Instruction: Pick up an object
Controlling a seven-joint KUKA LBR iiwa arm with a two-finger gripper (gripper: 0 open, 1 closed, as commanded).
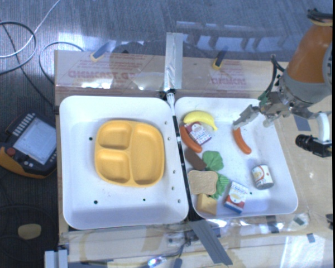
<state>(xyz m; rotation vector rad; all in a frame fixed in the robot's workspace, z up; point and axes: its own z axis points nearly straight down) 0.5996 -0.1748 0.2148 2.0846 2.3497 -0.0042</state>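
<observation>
So my arm comes in from the right, the orange band high over the bench corner and the grey wrist angled down and leftward over the right bin. My gripper hangs above that bin's upper right part, tilted toward the middle. My 2 fingers stand apart, with nothing between them.

Just below my fingertips lies an orange sausage, slim and slightly curved, lying at a slant on bare white floor, apart from the rest. I can't tell whether my fingertips touch its upper end or hover just above it.

Further left in the same bin, a yellow banana curves beside the dividing rim, with a small red-and-white packet touching it below and a 2nd orange sausage along the rim. Below those come a brown strip, green leafy pieces, a toast slice and a yellowish block. A small box leans near the bin's lower edge, and a little can lies on its side to the right of it.

The left bin holds 1 yellow tray with 3 compartments.
</observation>
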